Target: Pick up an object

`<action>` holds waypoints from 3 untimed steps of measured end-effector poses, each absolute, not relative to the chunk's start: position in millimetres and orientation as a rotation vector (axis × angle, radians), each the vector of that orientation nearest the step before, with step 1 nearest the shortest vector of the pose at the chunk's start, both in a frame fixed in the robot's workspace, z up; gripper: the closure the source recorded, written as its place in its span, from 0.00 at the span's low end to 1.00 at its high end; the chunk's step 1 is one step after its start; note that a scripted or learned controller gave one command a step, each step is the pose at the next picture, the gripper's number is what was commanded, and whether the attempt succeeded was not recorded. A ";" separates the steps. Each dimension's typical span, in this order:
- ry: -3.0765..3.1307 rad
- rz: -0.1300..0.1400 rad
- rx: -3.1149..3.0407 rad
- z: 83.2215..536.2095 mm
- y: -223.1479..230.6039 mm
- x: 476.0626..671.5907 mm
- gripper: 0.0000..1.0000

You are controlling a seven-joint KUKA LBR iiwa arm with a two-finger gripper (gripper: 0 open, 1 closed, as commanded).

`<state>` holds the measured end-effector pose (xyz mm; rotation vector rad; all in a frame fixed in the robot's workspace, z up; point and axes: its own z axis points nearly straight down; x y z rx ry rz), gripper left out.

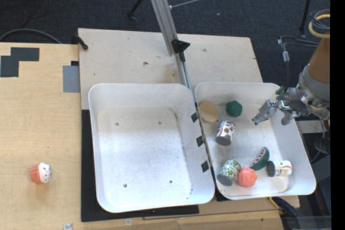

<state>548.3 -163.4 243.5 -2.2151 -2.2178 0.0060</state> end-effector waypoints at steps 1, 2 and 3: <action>-2.218 0.002 -2.221 245.9 -164.1 549.0 0.00; -2.217 0.006 -2.217 202.3 -162.8 550.6 0.00; -2.214 0.006 -2.219 157.6 -158.3 553.7 0.00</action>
